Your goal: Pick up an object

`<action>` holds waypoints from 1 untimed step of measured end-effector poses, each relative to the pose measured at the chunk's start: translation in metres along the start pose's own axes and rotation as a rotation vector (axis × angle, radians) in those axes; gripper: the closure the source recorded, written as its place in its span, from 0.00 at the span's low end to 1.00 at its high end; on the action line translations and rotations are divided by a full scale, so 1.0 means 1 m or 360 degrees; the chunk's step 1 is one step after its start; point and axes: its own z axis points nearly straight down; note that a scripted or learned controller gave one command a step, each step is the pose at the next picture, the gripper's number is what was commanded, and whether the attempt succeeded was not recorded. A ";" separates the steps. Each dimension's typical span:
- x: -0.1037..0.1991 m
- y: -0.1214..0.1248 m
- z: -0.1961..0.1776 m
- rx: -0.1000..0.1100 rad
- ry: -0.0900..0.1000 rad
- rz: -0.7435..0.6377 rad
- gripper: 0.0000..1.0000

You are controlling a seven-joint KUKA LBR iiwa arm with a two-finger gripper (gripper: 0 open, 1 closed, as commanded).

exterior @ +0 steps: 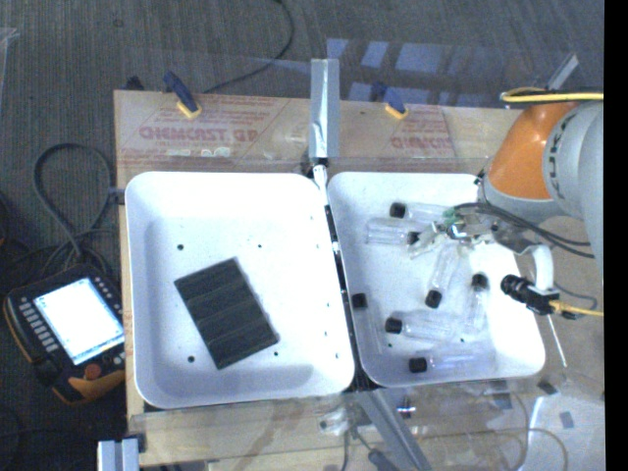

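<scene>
Starting nearest, clear vials with black caps (432, 332) lie scattered across the right bin (510, 356), none lifted, so the pick looks undone. Farther back the gripper (453, 226) hangs low among them; I cannot tell how its jaws stand or whether they hold anything.

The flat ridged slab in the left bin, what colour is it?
Dark grey to black, with lengthwise ridges. The slab shows best in the camera view.
</scene>
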 end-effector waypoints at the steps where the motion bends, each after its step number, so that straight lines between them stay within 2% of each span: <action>1: 0.001 0.001 -0.011 -0.0005 0.0000 -0.0001 1.00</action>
